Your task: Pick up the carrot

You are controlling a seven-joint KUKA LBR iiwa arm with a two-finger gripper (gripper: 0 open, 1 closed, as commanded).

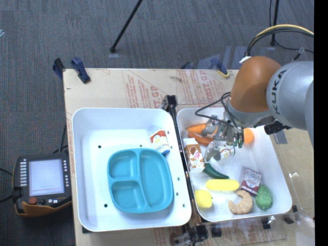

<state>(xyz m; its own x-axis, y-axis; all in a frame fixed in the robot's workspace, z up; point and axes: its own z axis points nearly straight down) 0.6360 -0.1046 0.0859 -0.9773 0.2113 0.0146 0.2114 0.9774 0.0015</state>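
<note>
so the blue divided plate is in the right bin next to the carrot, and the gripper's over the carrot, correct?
Not quite. The blue divided plate sits in the left bin, not the right one. The carrot lies in the right bin, and the gripper is over it, as the camera view shows.

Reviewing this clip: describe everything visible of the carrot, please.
The carrot is a smooth orange toy-like piece, plastic by its look, lying roughly level across the far part of the right bin. Its left end shows at the bin's left side; an orange end shows to the right of the gripper, seemingly the same piece. The gripper and its cables cover its middle, so whether it is gripped cannot be told. A small carton stands just in front of its left end.
</note>
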